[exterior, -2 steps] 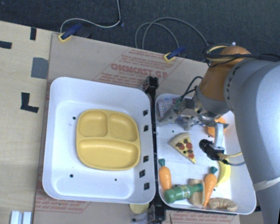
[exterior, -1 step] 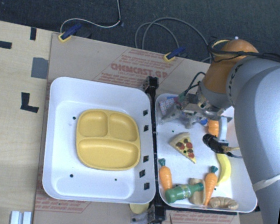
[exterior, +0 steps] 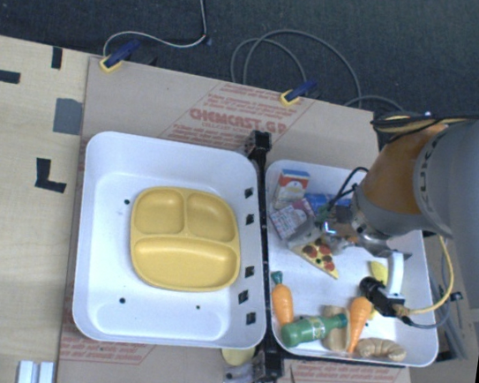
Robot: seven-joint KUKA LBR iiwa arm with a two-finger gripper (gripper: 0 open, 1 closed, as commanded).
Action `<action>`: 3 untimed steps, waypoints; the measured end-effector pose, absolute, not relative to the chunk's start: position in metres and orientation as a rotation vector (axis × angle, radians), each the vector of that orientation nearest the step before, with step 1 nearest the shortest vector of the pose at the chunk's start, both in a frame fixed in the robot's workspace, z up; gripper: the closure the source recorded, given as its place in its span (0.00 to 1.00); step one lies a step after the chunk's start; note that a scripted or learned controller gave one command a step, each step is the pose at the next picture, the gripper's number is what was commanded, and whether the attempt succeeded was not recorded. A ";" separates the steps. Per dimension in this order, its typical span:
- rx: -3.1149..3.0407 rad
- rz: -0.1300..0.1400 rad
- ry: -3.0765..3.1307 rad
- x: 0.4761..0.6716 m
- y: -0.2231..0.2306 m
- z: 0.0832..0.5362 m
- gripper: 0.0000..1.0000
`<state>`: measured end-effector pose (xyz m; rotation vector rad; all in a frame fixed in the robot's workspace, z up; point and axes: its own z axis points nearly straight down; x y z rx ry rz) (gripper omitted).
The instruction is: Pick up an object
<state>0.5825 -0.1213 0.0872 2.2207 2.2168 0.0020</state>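
Two carrots [exterior: 282,301] beside green bottle [exterior: 303,330]

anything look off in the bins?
Nothing damaged or spilled. The toy food in the right bin lies in a loose jumble, the pizza slice and two carrots at odd angles. The yellow tray sits flat in the left bin.

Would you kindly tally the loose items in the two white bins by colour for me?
Yellow: 1, divided plate in the left bin
Orange: 2, carrots and
Green: 1, bottle-like toy
Tan: 1, pastry-like piece
Multicoloured: 2, pizza slice and clear packet
Total: 7, counting only what is clearly visible
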 end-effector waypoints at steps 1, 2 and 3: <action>2.220 0.005 2.214 0.582 -0.200 0.088 0.00; 2.218 -0.010 2.232 0.647 -0.178 0.085 0.00; 2.220 0.004 2.214 0.573 -0.212 0.088 0.00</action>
